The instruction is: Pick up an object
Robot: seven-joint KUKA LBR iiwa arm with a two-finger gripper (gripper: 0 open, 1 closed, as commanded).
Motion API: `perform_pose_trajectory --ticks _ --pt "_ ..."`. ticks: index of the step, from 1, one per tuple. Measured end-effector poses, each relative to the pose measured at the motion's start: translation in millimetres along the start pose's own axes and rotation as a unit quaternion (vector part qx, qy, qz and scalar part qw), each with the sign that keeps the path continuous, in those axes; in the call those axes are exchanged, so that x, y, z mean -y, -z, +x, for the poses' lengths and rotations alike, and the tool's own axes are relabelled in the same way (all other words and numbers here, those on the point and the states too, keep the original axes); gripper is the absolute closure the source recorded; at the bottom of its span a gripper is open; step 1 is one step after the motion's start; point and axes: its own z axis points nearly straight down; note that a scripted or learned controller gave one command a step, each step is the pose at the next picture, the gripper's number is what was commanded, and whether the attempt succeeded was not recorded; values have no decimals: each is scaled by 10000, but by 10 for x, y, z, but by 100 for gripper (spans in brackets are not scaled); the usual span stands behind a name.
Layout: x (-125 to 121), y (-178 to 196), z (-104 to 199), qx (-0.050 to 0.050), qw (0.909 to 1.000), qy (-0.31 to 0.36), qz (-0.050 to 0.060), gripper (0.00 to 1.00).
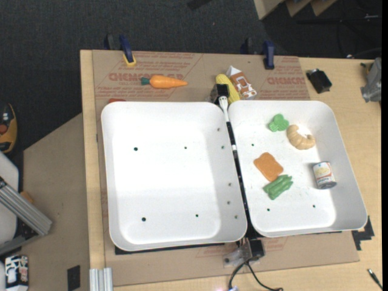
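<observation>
Five items in right bin (339, 162); carrot (165, 82) on bench; end effector state unknowable.

High slanted view over both bins (115, 162)

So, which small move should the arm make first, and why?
Probably reach in over the right bin toward the small can. All bin objects lie there, and the can sits apart near the right side, with free space around it.
</observation>
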Motion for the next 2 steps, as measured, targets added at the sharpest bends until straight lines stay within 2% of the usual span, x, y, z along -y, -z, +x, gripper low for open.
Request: perform_pose_trajectory --ticks 2 --pt "-23 215 67 2 10000 71 -48 100"
